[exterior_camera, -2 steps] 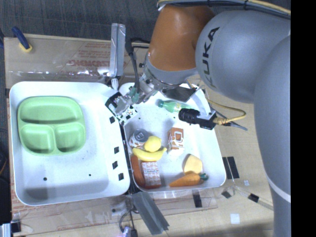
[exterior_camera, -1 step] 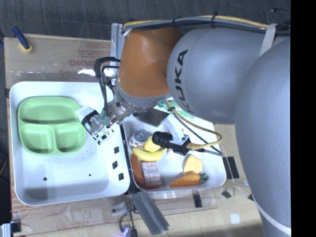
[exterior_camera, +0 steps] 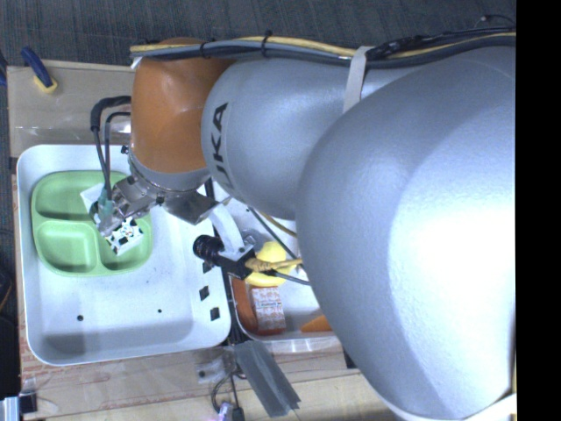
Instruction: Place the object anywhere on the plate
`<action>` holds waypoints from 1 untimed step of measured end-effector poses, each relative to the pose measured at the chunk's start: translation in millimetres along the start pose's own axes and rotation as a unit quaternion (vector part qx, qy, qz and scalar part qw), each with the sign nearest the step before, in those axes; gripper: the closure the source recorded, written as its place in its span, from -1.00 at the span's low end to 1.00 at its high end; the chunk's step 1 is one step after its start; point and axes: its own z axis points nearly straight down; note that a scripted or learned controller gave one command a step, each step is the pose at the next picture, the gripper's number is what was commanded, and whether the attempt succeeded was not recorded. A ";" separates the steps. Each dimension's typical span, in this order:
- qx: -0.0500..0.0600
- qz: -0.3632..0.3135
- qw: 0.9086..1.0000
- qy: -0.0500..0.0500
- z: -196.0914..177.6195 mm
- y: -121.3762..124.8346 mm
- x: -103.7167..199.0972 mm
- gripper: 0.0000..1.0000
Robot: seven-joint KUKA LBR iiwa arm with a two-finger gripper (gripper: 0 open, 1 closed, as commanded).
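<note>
The arm point(exterior_camera: 368, 191), seen from above, covers most of the right bin point(exterior_camera: 289, 345) and reaches over the left bin point(exterior_camera: 114, 323), both carried by the worktop point(exterior_camera: 70, 95). The gripper point(exterior_camera: 118, 222) is lowered over a green divided plate point(exterior_camera: 61, 226) lying in the left bin's far-left part. At the fingers, a small white object with black marks point(exterior_camera: 127, 233) is seen over the plate's right compartment; whether it is clamped or merely touched cannot be told, nor how far the fingers are parted. In the right bin a yellow item point(exterior_camera: 272, 257) and a labelled packet point(exterior_camera: 267, 310) are partly visible beneath the arm.
</note>
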 end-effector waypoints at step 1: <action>0.000 0.001 1.000 0.000 -0.4 0.1 -0.6 -1.00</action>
